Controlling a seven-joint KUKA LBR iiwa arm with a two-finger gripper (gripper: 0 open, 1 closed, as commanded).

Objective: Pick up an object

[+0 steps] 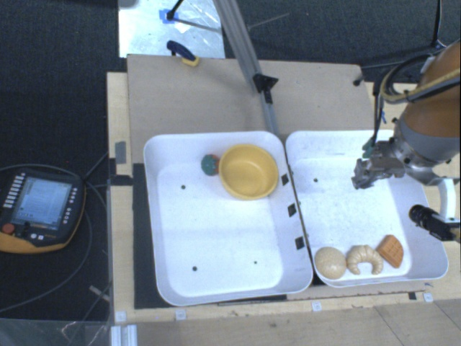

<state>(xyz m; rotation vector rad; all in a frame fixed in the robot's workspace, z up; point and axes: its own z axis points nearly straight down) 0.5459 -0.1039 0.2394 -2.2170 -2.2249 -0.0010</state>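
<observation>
Hanging over the upper right part of the right-hand shallow white bin [439, 269], the grey metal pincer [362, 179] sits at the frame's right side, under the grey arm with its orange band [436, 114]. Whether it is wide or narrow I cannot tell, because its tips are small and dark against the bin floor; nothing visible lies between them.

Along the lower edge of that bin, three pieces sit in a row: a pale round bun-shaped object [330, 262] at the lower left corner, a cream croissant-shaped object [365, 259] just beside it, and an orange-brown waffle-shaped piece [391, 251] near the croissant's right. All three lie well apart from the pincer.

In the left-hand shallow white bin [166, 280], a yellow round plastic bowl [248, 171] stands upright near the upper right corner, with a small dark green ball [209, 164] touching or just beside its left rim.

Both bins rest on a tan board counter [194, 96], with black strips along its lower and left edges. Dark carpet [57, 49] surrounds it. At the frame's left, a yellow-rimmed control pendant with a screen [39, 209] lies on the carpet. A grey metal pole [241, 38] slants across the upper middle.
</observation>
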